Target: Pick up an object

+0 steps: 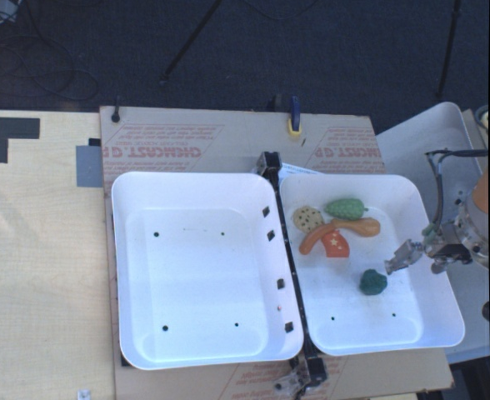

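The arm comes in from three o'clock, most of it cut off by the frame edge; just a sliver of its orange band shows. Its claw (405, 257) hangs over the three o'clock rim of the right bin (428, 323), one grey finger (399, 260) pointing toward nine o'clock. The second finger is hard to separate from the wrist hardware behind it, so I cannot tell whether the claw is released or clenched. Nothing is seen between its fingers.

The objects lie in the right bin. A dark green lump (373, 282) sits nearest the claw, just at its seven o'clock and apart from it. Toward the bin's twelve o'clock end a cluster crowds together: a speckled tan round piece (307, 217), a green oblong piece (346, 207), a long orange piece (345, 230) and a red piece (337, 245) that overlaps the orange one. Their exact kinds are too small to name.

The left bin (128, 265) sits alongside, joined by black clips (272, 236) along the shared rim. Both rest on a cardboard sheet (187, 144) on the pale counter (37, 257).
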You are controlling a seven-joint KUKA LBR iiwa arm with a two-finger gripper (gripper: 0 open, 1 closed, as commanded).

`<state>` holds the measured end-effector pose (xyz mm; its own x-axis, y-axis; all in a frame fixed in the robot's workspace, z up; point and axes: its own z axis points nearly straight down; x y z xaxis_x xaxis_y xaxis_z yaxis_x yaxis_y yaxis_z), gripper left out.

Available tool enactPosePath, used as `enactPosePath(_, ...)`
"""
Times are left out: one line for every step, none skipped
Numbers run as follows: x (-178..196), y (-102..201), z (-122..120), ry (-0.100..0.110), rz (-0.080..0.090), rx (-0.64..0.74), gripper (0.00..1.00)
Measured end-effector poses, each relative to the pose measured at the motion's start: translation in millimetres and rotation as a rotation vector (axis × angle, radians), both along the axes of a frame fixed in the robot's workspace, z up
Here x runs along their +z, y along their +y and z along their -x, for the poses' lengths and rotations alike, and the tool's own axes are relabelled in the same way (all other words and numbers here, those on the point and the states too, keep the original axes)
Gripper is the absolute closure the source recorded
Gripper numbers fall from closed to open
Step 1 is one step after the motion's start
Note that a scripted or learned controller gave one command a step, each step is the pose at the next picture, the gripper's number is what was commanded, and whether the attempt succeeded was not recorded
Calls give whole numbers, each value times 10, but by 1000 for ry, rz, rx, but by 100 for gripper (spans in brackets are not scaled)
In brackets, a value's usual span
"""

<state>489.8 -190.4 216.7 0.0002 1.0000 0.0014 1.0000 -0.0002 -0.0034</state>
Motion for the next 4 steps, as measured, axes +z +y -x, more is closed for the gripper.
enactPosePath(356, -244, -706, -9, 5, 2, 0)
enactPosePath(-717, -214, -1469, 0, 1, 4, 0)
enactPosePath(-1287, 50, -1450, -1, 0, 2, 0)
enactPosePath(-1186, 46, -1444, 0, 1, 5, 100)
